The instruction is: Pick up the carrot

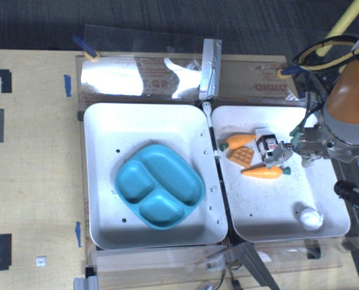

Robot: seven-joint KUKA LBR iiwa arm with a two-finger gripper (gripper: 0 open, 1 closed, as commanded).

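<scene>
An orange carrot (261, 172) with a green tip lies flat in the right bin (324, 189), pointing left. My gripper (270, 150) hovers just above and behind it, reaching in from the right under the orange-banded wrist. The carrot sits apart from the gripper on the bin floor. A second orange, carrot-like piece (240, 141) with a green end lies further back, left of the gripper.
A tan waffle piece (242, 156) lies between the two orange pieces. A small white object (310, 217) rests near the right bin's front corner. The left bin (101, 132) holds a blue divided plate (160, 185). A ridge (219, 174) separates the bins.
</scene>
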